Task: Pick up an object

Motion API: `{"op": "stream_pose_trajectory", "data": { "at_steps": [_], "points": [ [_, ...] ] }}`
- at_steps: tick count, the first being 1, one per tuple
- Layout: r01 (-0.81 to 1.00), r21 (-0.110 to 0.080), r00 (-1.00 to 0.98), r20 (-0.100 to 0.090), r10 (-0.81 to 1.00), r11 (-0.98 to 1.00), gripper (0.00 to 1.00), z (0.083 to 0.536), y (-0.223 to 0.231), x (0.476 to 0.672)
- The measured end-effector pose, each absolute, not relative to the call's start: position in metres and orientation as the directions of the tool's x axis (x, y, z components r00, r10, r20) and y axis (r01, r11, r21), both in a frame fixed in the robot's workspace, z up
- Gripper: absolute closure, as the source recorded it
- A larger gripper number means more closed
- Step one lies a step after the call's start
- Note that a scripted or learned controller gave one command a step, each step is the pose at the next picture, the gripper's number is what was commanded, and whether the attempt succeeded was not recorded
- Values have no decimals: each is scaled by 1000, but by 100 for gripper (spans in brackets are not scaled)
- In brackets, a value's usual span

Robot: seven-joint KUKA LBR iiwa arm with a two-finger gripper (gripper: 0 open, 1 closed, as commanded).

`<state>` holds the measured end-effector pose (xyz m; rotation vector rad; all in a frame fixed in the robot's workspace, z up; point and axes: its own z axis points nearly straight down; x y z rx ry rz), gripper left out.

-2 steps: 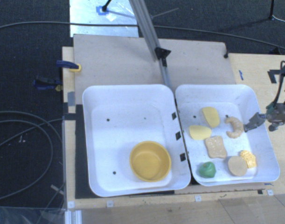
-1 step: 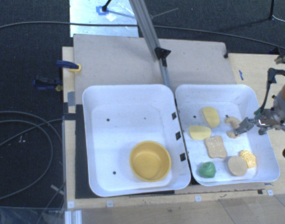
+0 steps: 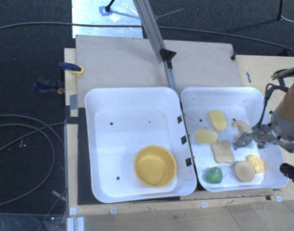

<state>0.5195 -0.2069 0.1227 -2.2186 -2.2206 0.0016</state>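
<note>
The right bin (image 3: pixel 223 96) holds several small food-like objects. Among them are a pale yellow oval piece (image 3: pixel 217 120), a second yellow piece (image 3: pixel 206 136), a tan toast-like slab (image 3: pixel 223 152), a green pepper-like object (image 3: pixel 214 175), a round beige bun (image 3: pixel 244 171), a yellow corn-like piece (image 3: pixel 256 163) and a tan lumpy piece (image 3: pixel 241 125). My gripper (image 3: pixel 243 140) reaches in from the right and sits low inside this bin. It is just below the tan lumpy piece and right of the toast-like slab. Nothing is visibly lifted.
The left bin (image 3: pixel 132 105) holds a yellow bowl (image 3: pixel 155 165) near its front right. A slanted metal pole (image 3: pixel 154 30) crosses the bench's back above the bins. The grey arm (image 3: pixel 287 121) overhangs the right bin's right rim.
</note>
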Motion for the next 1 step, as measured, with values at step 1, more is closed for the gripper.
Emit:
{"op": "stream_pose_trajectory", "data": {
  "at_steps": [1],
  "points": [
    [1000,5,-1,-2,1000,1,100,136,-208,521]
  ]
}}
